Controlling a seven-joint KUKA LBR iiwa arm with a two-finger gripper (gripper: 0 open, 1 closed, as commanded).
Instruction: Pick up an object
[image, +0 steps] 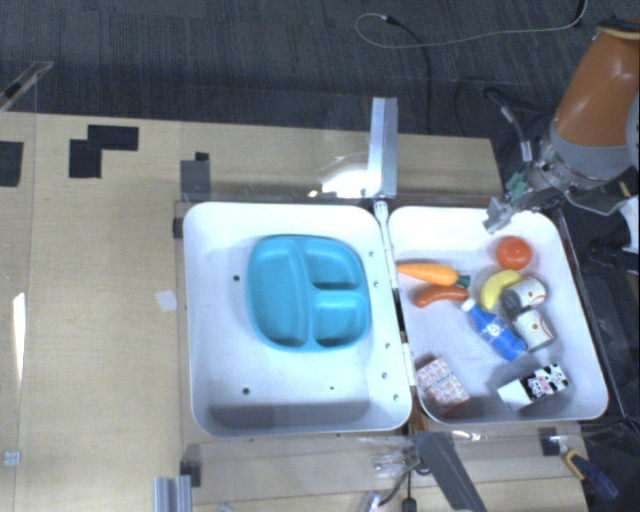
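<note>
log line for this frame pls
arm: over right bin's far right corner | gripper: above tomato, nothing seen held | right bin: carrot, banana, bottle | left bin: blue tray

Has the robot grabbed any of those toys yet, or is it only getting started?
Nothing looks picked up yet: the carrot, tomato and banana all lie in the right bin. The gripper hovers at that bin's far edge, near the tomato. Reaching down, grasping and lifting are all left.

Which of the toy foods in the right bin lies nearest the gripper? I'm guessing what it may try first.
The red tomato, round, at the bin's far right corner just below the gripper. The banana, carrot and sausage lie farther off.
</note>
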